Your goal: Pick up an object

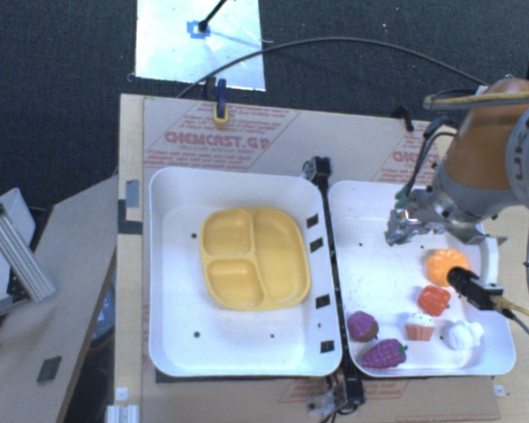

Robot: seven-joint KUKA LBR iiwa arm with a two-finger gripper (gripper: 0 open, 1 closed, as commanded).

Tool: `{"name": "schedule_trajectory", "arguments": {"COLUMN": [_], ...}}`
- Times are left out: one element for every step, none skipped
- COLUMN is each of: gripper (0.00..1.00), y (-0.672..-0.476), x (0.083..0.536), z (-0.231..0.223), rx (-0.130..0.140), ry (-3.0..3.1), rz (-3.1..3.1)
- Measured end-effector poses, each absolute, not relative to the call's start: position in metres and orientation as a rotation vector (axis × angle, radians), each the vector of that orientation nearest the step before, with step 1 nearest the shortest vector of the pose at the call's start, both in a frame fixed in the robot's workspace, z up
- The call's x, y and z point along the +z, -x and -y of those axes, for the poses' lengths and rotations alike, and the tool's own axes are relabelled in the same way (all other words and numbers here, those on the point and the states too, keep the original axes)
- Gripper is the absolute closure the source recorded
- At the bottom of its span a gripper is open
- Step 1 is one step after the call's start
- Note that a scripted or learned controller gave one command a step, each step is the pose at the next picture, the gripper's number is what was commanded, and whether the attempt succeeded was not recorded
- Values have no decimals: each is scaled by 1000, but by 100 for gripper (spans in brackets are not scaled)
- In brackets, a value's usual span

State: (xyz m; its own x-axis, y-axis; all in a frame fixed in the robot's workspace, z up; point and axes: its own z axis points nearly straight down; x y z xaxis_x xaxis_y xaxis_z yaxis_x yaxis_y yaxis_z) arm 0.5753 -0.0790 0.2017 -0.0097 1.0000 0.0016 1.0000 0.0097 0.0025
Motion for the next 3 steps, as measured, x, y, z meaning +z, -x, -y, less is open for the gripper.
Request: {"name": "schedule_trajectory", "arguments": {"gripper": [100,100,100], "y": [-589,-607,-616], "x": [216,209,222], "z": [29,-26,-85], "rx": [6,5,7], "ry": [-2210,-2210,-2210], "rz": [-2232,-2232,-2231]}}
